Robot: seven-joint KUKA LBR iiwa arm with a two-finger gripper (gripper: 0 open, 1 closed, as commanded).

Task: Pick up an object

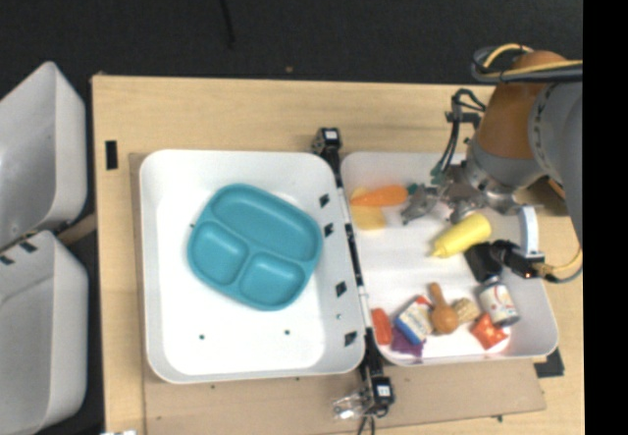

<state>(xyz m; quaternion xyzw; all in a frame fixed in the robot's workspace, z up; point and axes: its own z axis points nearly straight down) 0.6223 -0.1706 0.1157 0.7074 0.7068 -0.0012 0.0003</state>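
Gripper (424,203) (metal) beside tapered orange carrot (379,195)

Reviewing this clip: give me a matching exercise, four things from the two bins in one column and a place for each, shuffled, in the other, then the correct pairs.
Things:
1. blue divided plate
2. orange carrot
3. yellow bottle
4. small can

Places:
A. right bin, far-left corner, next to the divider
B. left bin, lying in its middle
C. right bin, near-right area, close to the front rim
D. right bin, centre, just below the claw

Pairs: 1-B, 2-A, 3-D, 4-C
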